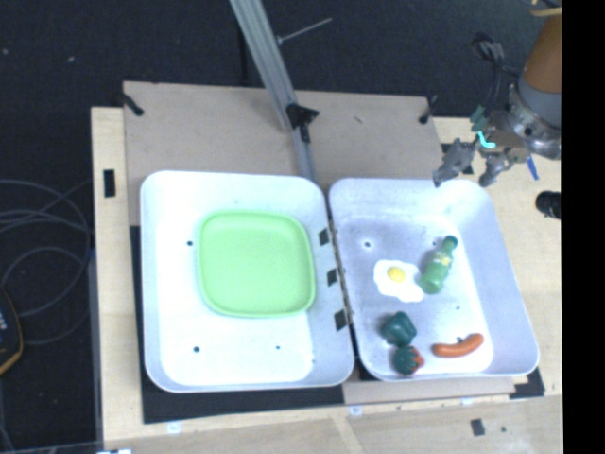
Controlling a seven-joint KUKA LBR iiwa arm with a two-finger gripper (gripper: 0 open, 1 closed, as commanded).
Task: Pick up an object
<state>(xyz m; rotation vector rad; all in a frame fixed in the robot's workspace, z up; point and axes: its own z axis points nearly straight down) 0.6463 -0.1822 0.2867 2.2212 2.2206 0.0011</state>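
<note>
Camera view: tool (pixel 470 166) is hovering spread wide and holding nothing above the far corner of the right bin (pixel 501 230); green bottle (pixel 437 267), fried egg (pixel 398 279), sausage (pixel 458 346), green pepper (pixel 398 327) are lying inside that bin. Pick not yet started; descent and grasp remaining.

Robot arm hovering over sorting bins

The gripper (pixel 471 165), fingers spread and holding nothing, is hanging above the right bin's (pixel 508 253) far corner, while a green bottle (pixel 438 266), fried egg (pixel 398 279) and sausage (pixel 458 346) are lying inside.
</note>
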